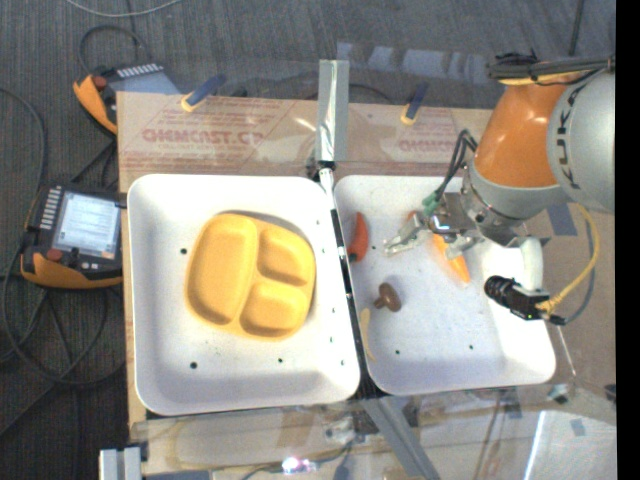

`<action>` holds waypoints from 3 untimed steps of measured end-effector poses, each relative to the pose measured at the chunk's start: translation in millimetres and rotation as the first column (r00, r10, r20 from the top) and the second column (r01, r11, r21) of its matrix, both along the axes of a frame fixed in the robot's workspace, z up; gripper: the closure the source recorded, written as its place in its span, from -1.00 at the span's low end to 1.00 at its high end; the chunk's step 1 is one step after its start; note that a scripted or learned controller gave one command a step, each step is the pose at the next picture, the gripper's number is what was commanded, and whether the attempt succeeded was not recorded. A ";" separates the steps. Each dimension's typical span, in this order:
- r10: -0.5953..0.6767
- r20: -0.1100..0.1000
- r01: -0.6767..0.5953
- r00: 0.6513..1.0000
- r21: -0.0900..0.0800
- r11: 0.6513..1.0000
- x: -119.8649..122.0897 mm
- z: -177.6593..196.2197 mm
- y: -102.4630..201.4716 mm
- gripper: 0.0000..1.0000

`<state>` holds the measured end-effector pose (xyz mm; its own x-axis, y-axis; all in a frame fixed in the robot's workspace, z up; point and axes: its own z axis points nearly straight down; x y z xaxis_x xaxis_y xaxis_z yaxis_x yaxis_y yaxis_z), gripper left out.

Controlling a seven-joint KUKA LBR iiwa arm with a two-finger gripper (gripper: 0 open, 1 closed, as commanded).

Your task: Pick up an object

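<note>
My gripper (405, 234) hangs over the upper middle of the right bin (520, 363), reaching in from the right, and it looks open with nothing between its fingers. An orange carrot-like piece (455, 261) lies just right of the gripper, partly under the wrist. A small brown object (388, 296) rests on the bin floor below and left of the gripper. A red elongated piece (356, 236) lies against the right bin's left wall, to the left of the gripper.
The left bin (165, 358) holds a yellow divided plate (253, 273) in its middle. A raised rim (342, 268) separates the two bins. A handheld pendant (75, 233) lies on the floor left of the bench.
</note>
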<state>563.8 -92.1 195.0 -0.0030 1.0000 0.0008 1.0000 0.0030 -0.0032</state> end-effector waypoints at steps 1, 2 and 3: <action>0.105 0.001 -0.105 0.994 -0.001 0.994 -0.9 -22.0 -72.8 -1.00; 0.314 0.011 -0.314 0.949 -0.013 0.949 32.5 -105.1 -84.8 -1.00; 0.313 0.016 -0.313 0.950 -0.013 0.950 33.7 -95.0 -84.6 1.00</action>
<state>597.5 -176.6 100.1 -0.3157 0.9488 -0.0124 0.9487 0.3159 0.0131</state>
